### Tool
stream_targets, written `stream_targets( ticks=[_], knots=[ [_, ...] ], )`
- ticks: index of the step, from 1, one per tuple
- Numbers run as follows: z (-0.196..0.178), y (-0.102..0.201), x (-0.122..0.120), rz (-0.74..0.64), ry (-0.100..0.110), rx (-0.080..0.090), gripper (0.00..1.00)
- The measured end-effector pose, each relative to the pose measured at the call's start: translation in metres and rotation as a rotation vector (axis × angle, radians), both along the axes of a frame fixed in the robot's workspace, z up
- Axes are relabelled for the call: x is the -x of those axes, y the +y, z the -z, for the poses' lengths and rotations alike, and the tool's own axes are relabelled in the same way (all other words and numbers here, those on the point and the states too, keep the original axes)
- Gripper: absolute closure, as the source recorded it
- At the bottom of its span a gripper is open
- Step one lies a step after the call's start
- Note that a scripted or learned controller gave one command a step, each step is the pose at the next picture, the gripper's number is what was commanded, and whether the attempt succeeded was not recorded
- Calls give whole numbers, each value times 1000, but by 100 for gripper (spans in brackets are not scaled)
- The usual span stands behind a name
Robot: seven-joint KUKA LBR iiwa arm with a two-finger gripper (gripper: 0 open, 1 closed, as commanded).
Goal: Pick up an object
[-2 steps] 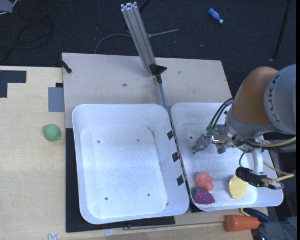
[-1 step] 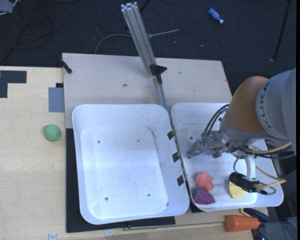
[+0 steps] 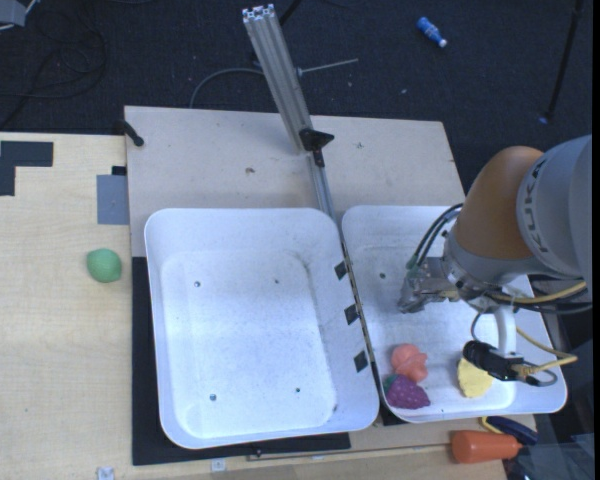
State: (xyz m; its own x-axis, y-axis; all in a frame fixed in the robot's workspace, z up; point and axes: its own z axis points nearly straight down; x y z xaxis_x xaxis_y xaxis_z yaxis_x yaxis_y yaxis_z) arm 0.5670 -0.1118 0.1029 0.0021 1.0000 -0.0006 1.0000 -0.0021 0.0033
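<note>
The claw hangs over the middle of the right bin; I can't tell its state. Along that bin's near edge sit an orange-pink lump, purple grapes touching it, and a yellow piece. A green ball lies near the desk's left edge.

Grey arm with orange band, dark cables, small metallic gripper.

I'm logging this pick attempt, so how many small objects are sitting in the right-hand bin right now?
3: a salmon-pink piece near the front edge, a purple grape-like piece directly in front of it, and a yellow piece to their right. The arm may hide others.
</note>
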Motion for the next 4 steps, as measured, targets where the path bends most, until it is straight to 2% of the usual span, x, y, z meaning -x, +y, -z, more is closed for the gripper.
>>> stream_targets(
  ticks=[3, 4],
  knots=[
    [-171, 1, 2, -1, 0, 0, 100],
    [-174, 54, -1, -5, 3, -1, 100]
  ],
)
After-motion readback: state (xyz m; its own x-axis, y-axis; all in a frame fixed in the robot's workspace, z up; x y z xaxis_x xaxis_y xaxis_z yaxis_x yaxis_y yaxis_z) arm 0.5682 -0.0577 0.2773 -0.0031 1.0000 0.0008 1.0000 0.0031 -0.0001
